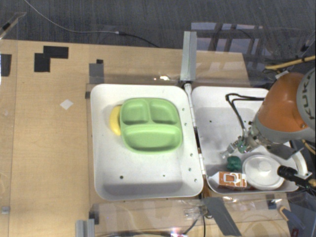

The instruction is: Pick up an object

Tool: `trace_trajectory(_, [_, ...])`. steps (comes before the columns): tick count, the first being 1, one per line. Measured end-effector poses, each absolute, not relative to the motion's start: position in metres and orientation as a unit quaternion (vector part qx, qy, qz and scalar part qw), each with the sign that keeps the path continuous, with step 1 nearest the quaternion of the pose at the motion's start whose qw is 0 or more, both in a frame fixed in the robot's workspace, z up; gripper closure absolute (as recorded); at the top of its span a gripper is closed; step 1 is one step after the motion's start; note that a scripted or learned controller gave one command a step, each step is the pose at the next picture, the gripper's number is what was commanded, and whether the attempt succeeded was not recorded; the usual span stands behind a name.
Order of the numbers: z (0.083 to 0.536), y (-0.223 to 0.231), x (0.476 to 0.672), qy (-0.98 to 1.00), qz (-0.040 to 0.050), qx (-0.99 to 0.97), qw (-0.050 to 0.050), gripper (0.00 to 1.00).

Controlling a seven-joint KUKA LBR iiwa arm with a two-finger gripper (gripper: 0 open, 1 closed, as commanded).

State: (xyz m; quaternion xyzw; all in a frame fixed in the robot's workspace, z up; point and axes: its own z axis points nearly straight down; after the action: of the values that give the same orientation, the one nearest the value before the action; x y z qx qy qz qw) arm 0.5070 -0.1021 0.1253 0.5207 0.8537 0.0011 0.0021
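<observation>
Left bin (pixel 106 147) holds green divided tray (pixel 149 124), sitting on top of a yellow item (pixel 114 121) so that only its edge shows. Right bin (pixel 212 107) has white bowl (pixel 264 171), orange carton (pixel 232 180), small green object (pixel 233 162) clustered at near edge. Gripper (pixel 237 148) low just above green object, likely lining up a grasp; can't tell its state
</observation>
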Motion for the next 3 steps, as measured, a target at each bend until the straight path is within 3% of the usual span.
trace_trajectory(1, [0.125,-0.102,0.507,0.854,0.0010,0.521,0.002,0.00])
trace_trajectory(2, [0.136,-0.102,0.509,0.855,0.0022,0.519,0.005,1.00])
trace_trajectory(3, [0.136,-0.102,0.509,0.855,0.0022,0.519,0.004,0.00])
